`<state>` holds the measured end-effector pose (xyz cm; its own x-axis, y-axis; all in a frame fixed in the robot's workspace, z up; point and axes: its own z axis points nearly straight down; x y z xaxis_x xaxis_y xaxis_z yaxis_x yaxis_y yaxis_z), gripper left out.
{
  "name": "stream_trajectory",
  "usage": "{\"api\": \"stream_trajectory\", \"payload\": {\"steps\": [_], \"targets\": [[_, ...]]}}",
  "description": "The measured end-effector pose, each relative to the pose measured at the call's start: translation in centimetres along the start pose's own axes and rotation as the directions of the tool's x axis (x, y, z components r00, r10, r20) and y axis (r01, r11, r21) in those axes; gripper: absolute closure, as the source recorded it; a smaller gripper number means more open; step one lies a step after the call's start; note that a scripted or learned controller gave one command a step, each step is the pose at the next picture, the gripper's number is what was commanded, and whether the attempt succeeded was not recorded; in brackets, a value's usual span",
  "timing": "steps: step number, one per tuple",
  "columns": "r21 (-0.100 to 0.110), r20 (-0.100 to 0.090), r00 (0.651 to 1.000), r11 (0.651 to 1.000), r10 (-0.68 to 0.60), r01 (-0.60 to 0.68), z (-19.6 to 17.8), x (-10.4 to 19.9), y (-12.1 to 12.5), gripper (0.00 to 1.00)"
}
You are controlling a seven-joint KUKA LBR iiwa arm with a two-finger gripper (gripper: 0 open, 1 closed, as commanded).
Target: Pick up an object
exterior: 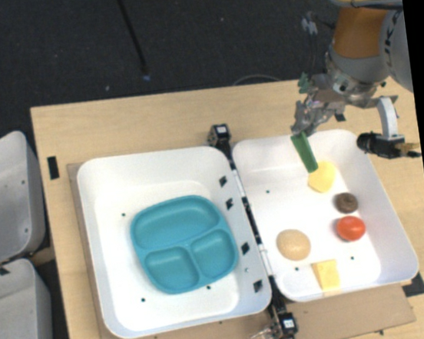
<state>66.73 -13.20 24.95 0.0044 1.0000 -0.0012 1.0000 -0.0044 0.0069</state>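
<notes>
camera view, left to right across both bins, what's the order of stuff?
teal divided tray → tan round piece → yellow block → red tomato-like ball. Skipped as overlapping in x: the green stick hanging from the pincer, the yellow lump, the brown ball.

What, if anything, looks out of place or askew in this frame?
Only the green stick: its top end sits between the fingers of the gripper and it hangs tilted above the right bin, lower end near the yellow piece. Nothing spilled or damaged.

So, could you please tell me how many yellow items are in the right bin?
2: a yellow lump by the green stick's lower end, and a yellow block near the front wall.
</notes>
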Motion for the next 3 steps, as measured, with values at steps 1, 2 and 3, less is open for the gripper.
{"api": "stream_trajectory", "payload": {"steps": [1,2,3], "targets": [[0.006,-0.002,1.0,1.0,-0.01,0.01,-0.9,5.5,-0.4,1.0],[0.008,-0.002,1.0,1.0,-0.011,0.011,-1.2,11.1,-1.2,1.0],[0.005,-0.002,1.0,1.0,-0.012,0.012,-1.0,17.2,-0.8,1.0]]}}
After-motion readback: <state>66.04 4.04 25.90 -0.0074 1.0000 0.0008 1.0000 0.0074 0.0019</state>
